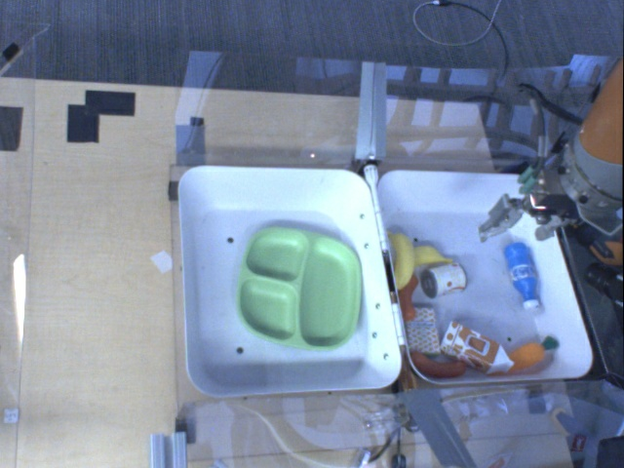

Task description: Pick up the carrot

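Note:
The carrot (529,356), orange with a small green top, lies in the near right corner of the right bin (458,185), touching the end of a juice carton (475,347). My gripper (520,224) hangs over the far right part of that bin, well behind the carrot and just beyond a blue bottle (522,273). Its two fingers stand apart, open, with nothing between them.
In the right bin also lie a banana (414,257), a small can (444,280) on its side and a red-brown item (437,367) along the near wall. The left bin (210,232) holds a green divided plate (300,286). A metal rail (369,115) runs behind the bins.

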